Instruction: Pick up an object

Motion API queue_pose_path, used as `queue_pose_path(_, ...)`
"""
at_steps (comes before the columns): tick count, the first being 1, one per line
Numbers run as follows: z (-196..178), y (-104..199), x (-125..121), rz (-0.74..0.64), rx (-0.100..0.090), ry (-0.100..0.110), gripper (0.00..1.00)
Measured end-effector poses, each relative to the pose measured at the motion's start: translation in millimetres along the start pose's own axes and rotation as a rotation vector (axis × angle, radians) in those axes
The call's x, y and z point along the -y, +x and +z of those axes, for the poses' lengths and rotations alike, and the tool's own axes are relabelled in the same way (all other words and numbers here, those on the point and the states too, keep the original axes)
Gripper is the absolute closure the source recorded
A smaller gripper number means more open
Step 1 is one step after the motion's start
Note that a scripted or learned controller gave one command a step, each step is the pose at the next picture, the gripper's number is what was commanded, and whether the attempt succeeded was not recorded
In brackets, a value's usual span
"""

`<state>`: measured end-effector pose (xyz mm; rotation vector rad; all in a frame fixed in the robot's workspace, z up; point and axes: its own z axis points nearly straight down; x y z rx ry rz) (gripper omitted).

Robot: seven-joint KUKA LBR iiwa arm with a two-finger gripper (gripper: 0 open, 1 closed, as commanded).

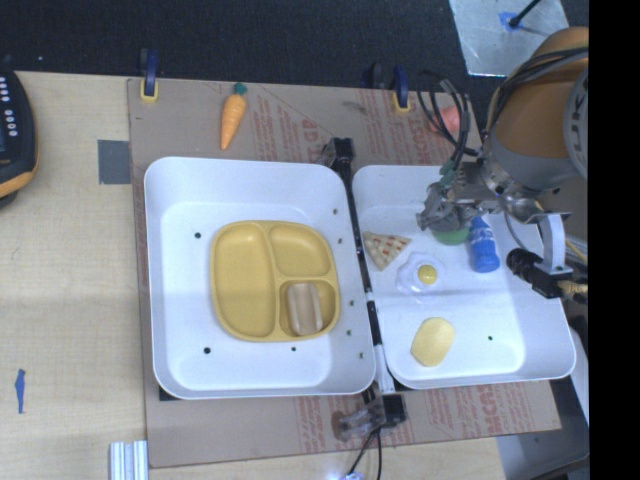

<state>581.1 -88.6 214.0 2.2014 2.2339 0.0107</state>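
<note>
You'll see the gripper (447,218) low in the right bin (540,353), over what looks like a green object (452,235); you cannot tell its finger state. Blue bottle (483,246) lies just beside.

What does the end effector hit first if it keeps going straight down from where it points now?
Likely the green object directly under the end effector, in the right bin. The blue bottle sits just beside it and could be clipped. Depth is unclear from this slanted view.
</note>
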Motion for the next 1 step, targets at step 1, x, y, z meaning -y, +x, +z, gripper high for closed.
queue_pose_path(1,17.9,56.6,-9.7,0.004,-0.001,0.013,1.00)
